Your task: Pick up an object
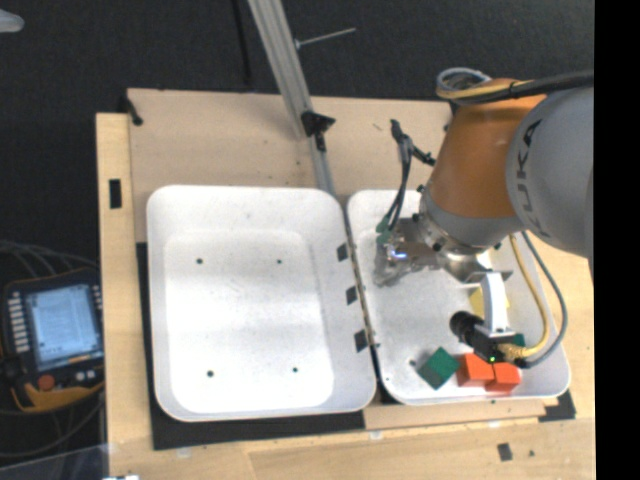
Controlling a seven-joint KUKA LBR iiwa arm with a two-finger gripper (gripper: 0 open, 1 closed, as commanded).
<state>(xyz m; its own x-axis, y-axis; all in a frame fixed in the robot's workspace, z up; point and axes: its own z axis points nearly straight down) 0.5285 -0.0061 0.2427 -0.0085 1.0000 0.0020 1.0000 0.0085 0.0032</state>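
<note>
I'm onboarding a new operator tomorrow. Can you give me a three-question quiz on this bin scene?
1. True or false: the green block lies in the right bin.
2. Which lies nearest the orange blocks? A) the green block B) the handheld screen C) the left bin
3. Fill in: the arm hangs over the ____ bin.

Key: 1 true; 2 A; 3 right.
</note>
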